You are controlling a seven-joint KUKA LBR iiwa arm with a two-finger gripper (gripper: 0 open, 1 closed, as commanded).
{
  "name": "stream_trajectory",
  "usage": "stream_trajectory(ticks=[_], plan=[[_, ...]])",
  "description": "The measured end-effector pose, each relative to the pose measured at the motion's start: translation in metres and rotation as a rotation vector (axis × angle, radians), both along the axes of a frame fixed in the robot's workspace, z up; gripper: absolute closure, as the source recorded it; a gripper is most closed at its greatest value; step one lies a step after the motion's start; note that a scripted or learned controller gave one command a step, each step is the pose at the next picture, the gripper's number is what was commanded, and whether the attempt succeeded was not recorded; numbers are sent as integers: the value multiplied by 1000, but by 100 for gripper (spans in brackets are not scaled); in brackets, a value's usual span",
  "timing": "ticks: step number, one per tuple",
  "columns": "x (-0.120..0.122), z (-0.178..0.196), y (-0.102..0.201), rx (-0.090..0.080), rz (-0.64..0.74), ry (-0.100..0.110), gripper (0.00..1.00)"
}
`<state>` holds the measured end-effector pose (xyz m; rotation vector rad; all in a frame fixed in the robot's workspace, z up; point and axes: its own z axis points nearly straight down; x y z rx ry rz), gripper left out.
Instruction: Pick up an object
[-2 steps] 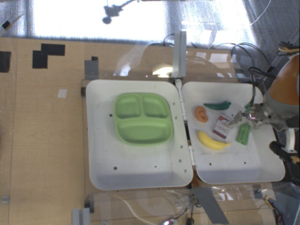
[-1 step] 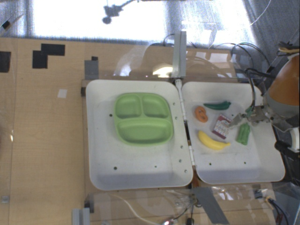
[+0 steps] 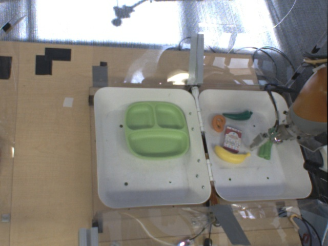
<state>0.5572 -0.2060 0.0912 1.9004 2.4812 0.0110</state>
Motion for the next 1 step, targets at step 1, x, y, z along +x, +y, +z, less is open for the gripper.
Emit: stream_trajectory(ticks=[1], plan=[[2, 12, 2, 2, 0, -5, 100]])
